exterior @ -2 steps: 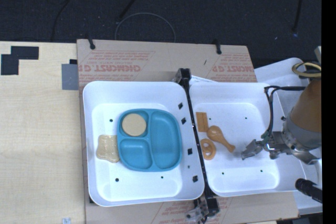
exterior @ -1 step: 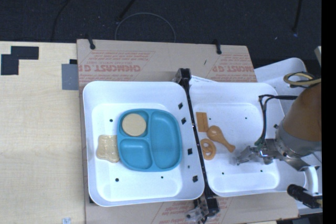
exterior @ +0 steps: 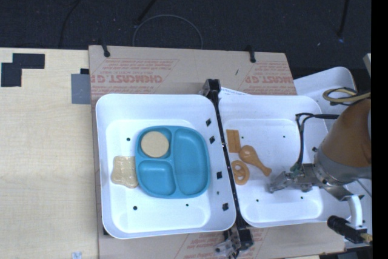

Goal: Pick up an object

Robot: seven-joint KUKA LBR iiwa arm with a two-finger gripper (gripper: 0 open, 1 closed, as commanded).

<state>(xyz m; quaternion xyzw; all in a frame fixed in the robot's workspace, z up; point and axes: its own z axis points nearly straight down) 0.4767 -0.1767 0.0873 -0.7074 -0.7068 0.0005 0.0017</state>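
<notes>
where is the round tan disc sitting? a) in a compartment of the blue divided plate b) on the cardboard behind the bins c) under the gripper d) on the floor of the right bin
a: the round tan disc lies in the upper-left compartment of the blue divided plastic plate, which sits in the left white bin, far from the gripper over the right white bin.

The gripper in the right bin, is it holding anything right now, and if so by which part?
Nothing is held. The gripper sits low over bare floor of the right bin, apart from the tan pieces.
</notes>
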